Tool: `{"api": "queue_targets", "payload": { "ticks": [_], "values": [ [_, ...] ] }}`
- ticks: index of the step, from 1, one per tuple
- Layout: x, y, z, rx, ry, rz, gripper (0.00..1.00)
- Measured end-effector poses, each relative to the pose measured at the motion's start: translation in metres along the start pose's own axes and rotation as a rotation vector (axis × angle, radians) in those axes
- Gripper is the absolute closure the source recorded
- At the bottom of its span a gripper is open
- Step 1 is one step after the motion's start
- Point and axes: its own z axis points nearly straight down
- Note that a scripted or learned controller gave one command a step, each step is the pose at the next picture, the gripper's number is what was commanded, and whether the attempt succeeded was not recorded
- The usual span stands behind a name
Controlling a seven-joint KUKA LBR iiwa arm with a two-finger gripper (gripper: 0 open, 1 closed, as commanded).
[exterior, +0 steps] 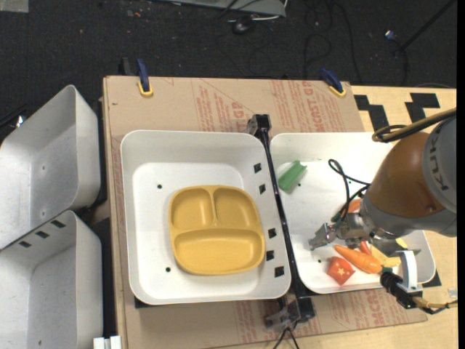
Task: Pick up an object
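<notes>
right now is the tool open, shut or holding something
Tool: cannot be told; it is low in the right white bin, beside the orange carrot-shaped toy.

The arm (418,187) comes in from 3 o'clock, big orange band sitting up top over the grey wrist. It's bent down low, with the gripper (325,236) poking out toward 9 o'clock. Can't really make out how the tip is set.

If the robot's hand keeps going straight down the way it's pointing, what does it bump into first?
Probably the bare white floor of the right bin, just left of the orange carrot. The hand points down over that spot, but depth is hard to judge from this slanted view.
</notes>
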Motion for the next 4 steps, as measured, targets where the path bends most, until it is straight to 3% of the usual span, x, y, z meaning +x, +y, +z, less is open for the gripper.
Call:
{"api": "queue_targets", "payload": {
  "ticks": [1,2,4],
  "values": [
    [0.000,0.000,-0.011,-0.002,-0.001,0.002,1.00],
    [0.001,-0.004,-0.055,-0.008,-0.003,-0.003,1.00],
    [0.012,0.000,-0.176,-0.010,-0.004,-0.007,1.00]
  ]
}}
